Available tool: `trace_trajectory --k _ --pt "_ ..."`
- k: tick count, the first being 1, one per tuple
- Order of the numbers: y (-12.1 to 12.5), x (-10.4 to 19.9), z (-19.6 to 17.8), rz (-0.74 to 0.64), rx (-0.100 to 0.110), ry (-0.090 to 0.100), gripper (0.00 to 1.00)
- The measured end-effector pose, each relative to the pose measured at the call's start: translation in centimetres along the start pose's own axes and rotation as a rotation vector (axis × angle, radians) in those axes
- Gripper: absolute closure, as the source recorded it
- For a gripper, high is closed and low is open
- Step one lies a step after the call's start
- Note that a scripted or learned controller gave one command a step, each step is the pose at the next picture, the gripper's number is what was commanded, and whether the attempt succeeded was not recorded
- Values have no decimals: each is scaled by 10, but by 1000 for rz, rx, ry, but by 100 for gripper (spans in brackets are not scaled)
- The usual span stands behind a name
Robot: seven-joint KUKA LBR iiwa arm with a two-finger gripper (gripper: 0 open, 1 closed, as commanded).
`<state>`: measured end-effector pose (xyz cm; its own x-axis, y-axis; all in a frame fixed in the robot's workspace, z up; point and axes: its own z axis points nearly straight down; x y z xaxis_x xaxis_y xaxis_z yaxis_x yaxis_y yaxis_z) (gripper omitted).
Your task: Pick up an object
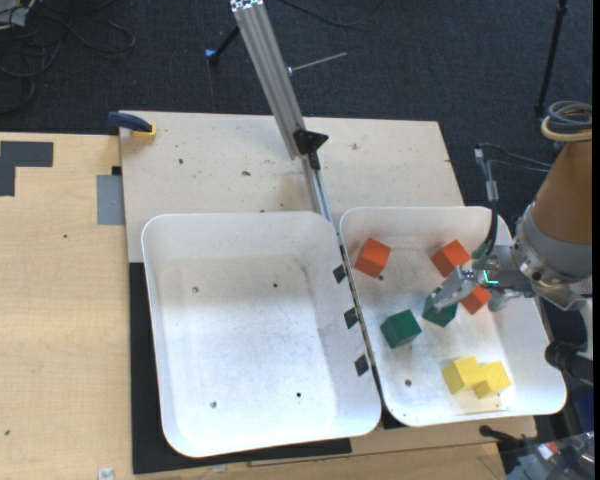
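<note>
Pincer (pixel 448 298) low in right bin (pixel 420 230); open or shut, cannot tell. Small green piece (pixel 439 315) touching its tip, grip unclear. Green cube (pixel 401 327) just left: likely light, rigid, smooth; take across flat opposite faces.

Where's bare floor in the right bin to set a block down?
Two free patches in the right bin: the near-left corner, below the green block and left of the yellow blocks, and the strip along the far wall behind the orange blocks. Crowded mid-right, where the gripper sits among orange and green blocks.
</note>
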<state>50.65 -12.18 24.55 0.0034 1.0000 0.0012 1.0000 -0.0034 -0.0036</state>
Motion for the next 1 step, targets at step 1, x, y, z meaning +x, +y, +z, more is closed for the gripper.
trace_trajectory --k 1 --pt "-7 0 63 -3 7 1 0"
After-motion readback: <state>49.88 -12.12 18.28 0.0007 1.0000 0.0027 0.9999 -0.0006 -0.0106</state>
